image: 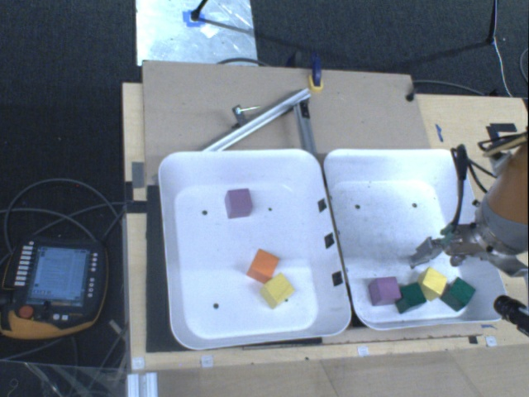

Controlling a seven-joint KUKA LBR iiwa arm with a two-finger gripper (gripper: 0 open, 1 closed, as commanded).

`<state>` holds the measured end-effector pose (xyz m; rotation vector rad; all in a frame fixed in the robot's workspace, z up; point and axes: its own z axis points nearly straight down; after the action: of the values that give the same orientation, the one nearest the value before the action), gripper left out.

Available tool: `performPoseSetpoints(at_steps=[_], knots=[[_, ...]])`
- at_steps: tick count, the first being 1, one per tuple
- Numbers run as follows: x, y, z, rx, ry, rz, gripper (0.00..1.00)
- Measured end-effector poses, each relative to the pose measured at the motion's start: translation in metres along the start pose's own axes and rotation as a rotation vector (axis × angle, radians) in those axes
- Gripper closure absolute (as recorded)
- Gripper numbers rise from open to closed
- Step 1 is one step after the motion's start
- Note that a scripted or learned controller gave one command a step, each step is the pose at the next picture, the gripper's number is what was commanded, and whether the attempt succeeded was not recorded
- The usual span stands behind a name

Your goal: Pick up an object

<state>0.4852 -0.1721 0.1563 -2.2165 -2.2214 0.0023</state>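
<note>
Nearest us in the right bin (364, 172) we've got a purple cube (383, 289), two green cubes (410, 297) (459, 293) and a yellow one (432, 283) bunched together. The gripper (434, 253) hovers just above them; can't tell how the jaws stand. Over in the left bin (178, 246): a yellow cube (277, 289) touching an orange one (263, 265), and a purple one (238, 203) farther back.

Left white bin (178, 222): purple cube (238, 203), orange cube (263, 265), yellow cube (277, 289). Right white bin (388, 168): purple cube (383, 290), yellow cube (432, 283), two dark green cubes (410, 297) (459, 293).
</note>
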Motion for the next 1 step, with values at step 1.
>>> performPoseSetpoints(at_steps=[1], knots=[[0.0045,0.007,0.0588,0.0,0.0,-0.001,0.0]])
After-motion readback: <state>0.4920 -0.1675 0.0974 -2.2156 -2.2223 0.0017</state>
